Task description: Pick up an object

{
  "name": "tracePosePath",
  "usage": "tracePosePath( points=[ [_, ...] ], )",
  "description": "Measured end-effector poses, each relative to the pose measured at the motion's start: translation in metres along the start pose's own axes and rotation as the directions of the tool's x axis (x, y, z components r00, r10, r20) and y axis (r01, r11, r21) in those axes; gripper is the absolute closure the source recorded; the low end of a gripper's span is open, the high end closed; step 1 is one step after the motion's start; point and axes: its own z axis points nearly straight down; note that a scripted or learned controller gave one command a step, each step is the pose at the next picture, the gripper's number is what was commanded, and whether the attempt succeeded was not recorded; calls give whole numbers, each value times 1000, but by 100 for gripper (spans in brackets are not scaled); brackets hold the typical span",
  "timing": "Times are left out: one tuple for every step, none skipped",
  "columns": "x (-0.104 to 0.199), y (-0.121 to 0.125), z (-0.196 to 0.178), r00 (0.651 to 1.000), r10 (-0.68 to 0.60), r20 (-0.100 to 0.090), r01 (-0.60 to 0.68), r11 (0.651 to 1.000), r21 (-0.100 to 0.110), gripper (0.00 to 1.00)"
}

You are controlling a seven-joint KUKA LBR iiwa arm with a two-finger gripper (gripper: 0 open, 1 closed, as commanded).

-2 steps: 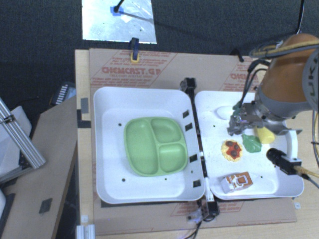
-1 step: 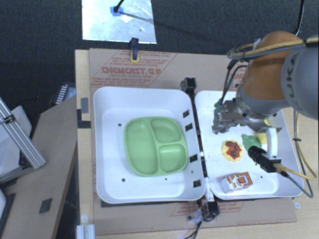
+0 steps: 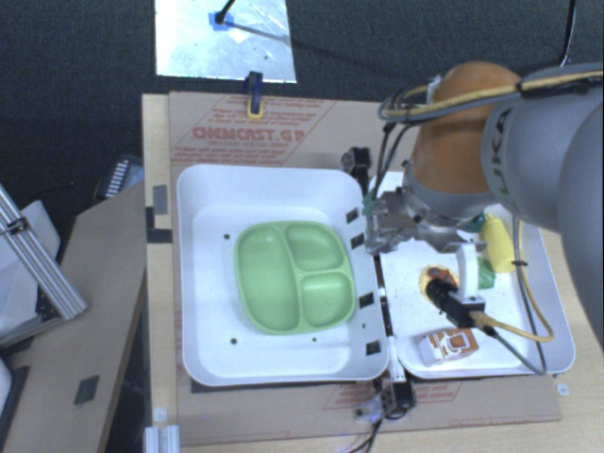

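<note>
My gripper (image 3: pixel 378 228) hangs over the seam between the two bins, at about 10 o'clock on the right bin (image 3: pixel 559 345). My own wrist blocks the view of it, so I cannot tell whether it is open or closed, and I see nothing held in it.

The things worth picking all lie in the right bin. A small orange-and-white packet (image 3: pixel 451 344) sits near 6 o'clock, well clear of my arm. A round brown-and-yellow piece (image 3: pixel 435 276) lies at 9 o'clock from the middle. A yellow piece (image 3: pixel 497 243) is at 1 o'clock, with a green piece (image 3: pixel 485 275) just beside it, both partly under my arm. The left bin (image 3: pixel 191 281) holds a green divided plate (image 3: pixel 293 276), which looks too broad and flat for me to grip.

I judge the round piece the nearest target, toward 4 o'clock from my gripper. To do this well I should move off the bin wall first, centre over the piece, descend straight, and close only once I straddle it.
</note>
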Motion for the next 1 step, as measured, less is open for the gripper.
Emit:
tracePosePath(
  points=[
    [48,9,-9,1000,0,0,0,1000,-3,100]
  ],
)
